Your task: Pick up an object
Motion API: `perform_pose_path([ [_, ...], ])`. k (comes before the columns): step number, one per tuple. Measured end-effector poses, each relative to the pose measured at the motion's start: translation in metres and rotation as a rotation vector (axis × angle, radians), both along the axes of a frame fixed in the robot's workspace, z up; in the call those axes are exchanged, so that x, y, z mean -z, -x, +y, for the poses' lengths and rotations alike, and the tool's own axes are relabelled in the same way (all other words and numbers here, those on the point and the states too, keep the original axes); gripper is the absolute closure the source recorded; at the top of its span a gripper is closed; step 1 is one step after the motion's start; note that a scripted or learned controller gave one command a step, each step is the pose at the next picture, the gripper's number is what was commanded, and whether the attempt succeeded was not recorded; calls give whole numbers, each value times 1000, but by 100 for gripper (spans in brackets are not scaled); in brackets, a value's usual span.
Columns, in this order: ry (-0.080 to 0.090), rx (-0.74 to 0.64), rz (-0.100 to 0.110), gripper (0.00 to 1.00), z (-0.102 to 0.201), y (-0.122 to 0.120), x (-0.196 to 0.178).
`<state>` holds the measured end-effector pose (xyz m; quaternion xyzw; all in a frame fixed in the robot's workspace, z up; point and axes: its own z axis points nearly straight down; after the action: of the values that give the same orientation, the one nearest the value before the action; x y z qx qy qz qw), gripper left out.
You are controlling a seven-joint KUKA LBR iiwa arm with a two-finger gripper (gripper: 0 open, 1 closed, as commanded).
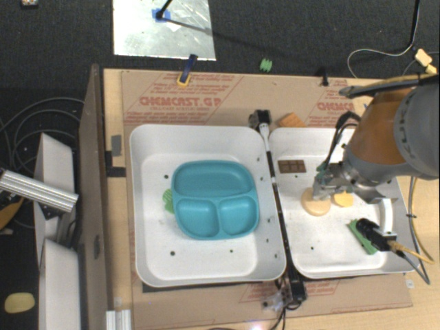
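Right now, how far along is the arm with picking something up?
Done: the approach, since the gripper sits low in the right bin, right at the tan round piece beside a yellow piece. In hand: nothing that I can confirm; the round piece looks to lie on the bin floor. Left: securing a grip and lifting it clear.

A teal divided plate (three compartments) lies in the left bin
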<state>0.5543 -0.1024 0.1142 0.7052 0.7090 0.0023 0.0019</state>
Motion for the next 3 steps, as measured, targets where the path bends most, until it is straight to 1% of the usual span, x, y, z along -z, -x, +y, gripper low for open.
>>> perform_pose_path([
  [1,0,0,1,0,0,0,0],
  [2,0,0,4,0,-6,-17,31],
  [3,-2,0,3,100,-6,-17,19],
])
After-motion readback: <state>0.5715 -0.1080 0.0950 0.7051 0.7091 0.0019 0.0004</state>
